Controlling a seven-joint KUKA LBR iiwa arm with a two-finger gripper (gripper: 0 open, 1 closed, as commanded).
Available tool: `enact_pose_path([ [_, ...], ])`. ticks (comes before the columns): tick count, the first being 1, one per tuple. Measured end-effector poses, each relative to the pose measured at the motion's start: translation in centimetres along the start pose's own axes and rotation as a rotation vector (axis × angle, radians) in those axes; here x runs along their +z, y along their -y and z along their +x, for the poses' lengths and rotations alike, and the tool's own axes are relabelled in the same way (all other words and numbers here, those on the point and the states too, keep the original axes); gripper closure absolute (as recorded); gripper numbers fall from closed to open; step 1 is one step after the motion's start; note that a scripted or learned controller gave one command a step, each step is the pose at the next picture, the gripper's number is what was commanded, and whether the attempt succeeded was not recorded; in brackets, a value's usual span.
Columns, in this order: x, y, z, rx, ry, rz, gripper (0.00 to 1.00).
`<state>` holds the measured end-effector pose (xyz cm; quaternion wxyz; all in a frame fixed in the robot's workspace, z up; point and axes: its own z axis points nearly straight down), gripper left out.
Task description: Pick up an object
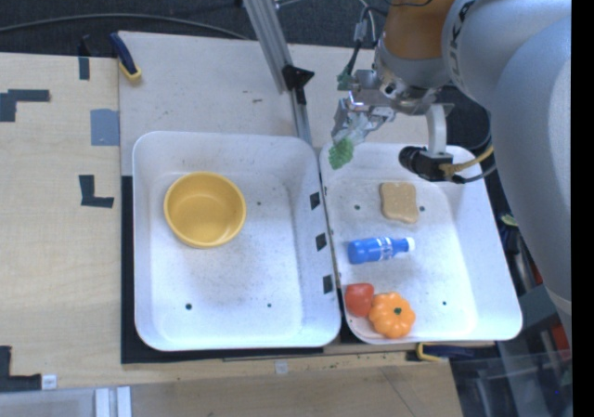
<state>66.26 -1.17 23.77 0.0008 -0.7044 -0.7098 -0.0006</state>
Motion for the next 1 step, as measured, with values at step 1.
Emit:
enact_pose_path([
  [1, 1.07, -0.28, 6.28, 0.0, 0.0, 0.002, 1.0],
])
